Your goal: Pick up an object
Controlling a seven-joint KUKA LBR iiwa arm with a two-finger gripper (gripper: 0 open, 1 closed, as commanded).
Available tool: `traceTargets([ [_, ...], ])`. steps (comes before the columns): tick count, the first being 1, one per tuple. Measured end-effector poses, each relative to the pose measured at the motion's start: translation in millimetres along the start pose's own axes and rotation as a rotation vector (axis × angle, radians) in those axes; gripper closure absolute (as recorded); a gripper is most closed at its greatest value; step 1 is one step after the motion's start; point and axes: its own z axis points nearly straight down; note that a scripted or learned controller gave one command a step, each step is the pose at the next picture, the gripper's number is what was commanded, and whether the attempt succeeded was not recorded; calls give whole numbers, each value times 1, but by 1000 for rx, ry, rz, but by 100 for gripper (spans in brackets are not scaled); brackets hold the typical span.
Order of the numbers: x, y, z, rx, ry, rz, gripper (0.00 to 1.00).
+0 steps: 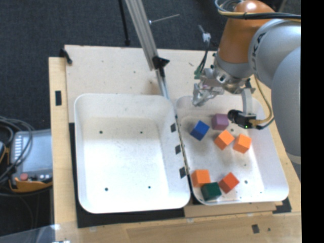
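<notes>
Camera view: grey end effector (201,97) above right white bin's (271,173) far-left corner, finger state cannot be told; bin holds blue cube (200,130), purple cube (220,121), four orange cubes, green cube (211,191); nothing visibly gripped.

Dark carpet-like floor (61,14) around pale wooden bench (106,67); possibly a grey device (28,153) at left.

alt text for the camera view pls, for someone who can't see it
The gripper hangs over the far end of the right bin, which holds a blue cube, a purple cube, several orange cubes and a green cube.
</notes>
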Motion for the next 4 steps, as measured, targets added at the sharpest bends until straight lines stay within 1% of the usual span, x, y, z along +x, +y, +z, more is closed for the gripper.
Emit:
traceTargets([
  [1, 49, -5, 3, 1, 0, 0, 100],
  [2, 100, -4, -15, -5, 0, -2, 100],
  [3, 145, 4, -18, -4, 0, -1, 100],
  [4, 142, 4, -18, -2, -2, 3, 0],
])
